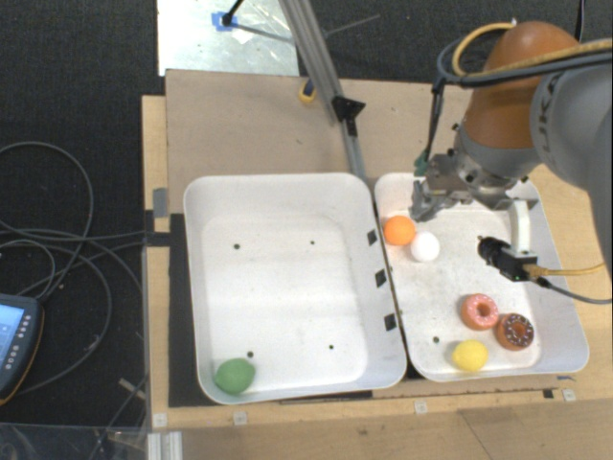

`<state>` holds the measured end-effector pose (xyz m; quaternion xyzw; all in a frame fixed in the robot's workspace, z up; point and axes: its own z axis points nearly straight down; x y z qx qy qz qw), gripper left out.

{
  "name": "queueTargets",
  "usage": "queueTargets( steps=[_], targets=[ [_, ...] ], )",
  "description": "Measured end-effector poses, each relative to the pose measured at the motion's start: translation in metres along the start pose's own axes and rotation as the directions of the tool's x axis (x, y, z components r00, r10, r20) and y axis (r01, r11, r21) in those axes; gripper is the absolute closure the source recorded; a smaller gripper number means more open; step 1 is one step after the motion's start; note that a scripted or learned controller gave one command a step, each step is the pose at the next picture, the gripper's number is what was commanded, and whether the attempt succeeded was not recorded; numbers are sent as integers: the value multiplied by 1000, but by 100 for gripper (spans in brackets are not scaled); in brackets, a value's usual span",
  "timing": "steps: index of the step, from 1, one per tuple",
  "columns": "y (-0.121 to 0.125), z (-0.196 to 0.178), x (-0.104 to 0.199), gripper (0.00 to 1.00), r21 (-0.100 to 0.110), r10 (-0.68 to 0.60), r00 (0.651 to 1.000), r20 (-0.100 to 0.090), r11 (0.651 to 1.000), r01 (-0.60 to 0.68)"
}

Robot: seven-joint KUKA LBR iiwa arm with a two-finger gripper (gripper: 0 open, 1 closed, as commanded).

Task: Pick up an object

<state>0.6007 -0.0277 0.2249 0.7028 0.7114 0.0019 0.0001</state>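
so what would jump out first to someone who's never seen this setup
Probably the grey arm with its orange band, its claw low in the right bin just above an orange ball and a white ball. Next, the pink donut, chocolate donut and lemon near that bin's front, and the green ball alone in the left bin.

Both bins, left (206, 209) and right (565, 338), are white. The left bin holds a green ball (234, 375). The right bin holds an orange ball (398, 230), white ball (425, 247), pink-frosted doughnut (479, 310), brown sprinkled doughnut (515, 332) and yellow lemon (468, 355).
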Motion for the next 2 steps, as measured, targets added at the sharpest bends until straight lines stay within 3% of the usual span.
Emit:
queueTargets(
  steps=[2],
  targets=[
    [9, -17, 111, 100, -1, 1, 1000, -1, 1000, -1]
  ],
)
